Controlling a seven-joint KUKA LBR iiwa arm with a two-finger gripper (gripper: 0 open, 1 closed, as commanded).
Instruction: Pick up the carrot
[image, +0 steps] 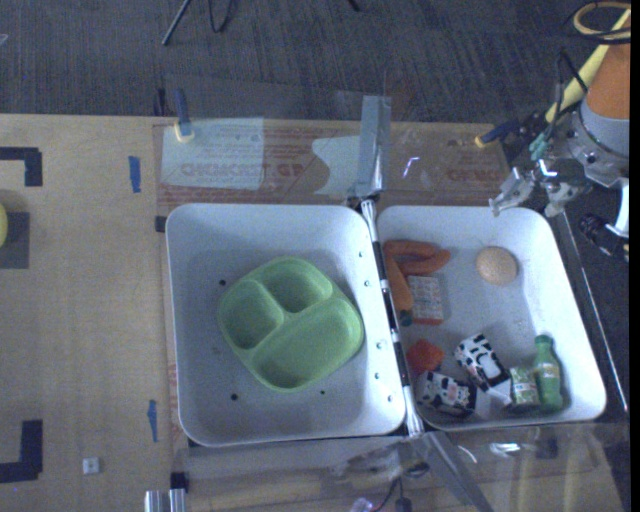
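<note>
We're seeing fingers (522, 192) hanging released over the bin's (578, 300) far-right corner | carrot (400, 285) lying well left, long axis along divider wall

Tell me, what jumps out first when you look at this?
The big green plate with three sections sits alone in the left bin. The right bin is full of toys: orange carrots at its top left, a round bun and a green bottle. The claw hangs over its top right corner.
</note>
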